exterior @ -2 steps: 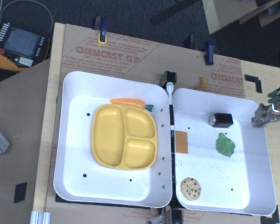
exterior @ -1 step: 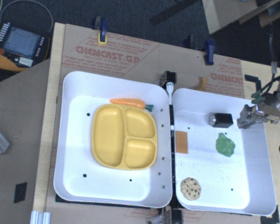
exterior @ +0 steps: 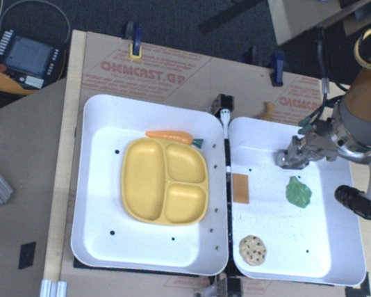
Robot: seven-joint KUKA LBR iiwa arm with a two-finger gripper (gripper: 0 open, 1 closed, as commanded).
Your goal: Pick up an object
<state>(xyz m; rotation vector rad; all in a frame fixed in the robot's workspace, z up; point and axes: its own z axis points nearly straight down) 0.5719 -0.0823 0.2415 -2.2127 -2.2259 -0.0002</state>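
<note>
Nothing lifted yet; pick not done. Claw (exterior: pixel 291 158) is positioned low in the right bin (exterior: pixel 335 264), just above-left of the green leafy piece (exterior: pixel 298 193); claw state cannot be told. Brown tile (exterior: pixel 240 188) and cookie (exterior: pixel 252 249) are also held there. Left bin (exterior: pixel 91 164) holds yellow divided plate (exterior: pixel 165 180) and carrot (exterior: pixel 170 135).

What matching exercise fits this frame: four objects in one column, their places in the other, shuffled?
Objects:
1. carrot
2. cookie
3. green leafy piece
4. brown rectangular piece

Places:
A. right bin, near front edge
B. left bin, just behind the yellow divided plate
C. right bin, along its left wall
D. right bin, just in front of the gripper

Pairs: 1-B, 2-A, 3-D, 4-C
</note>
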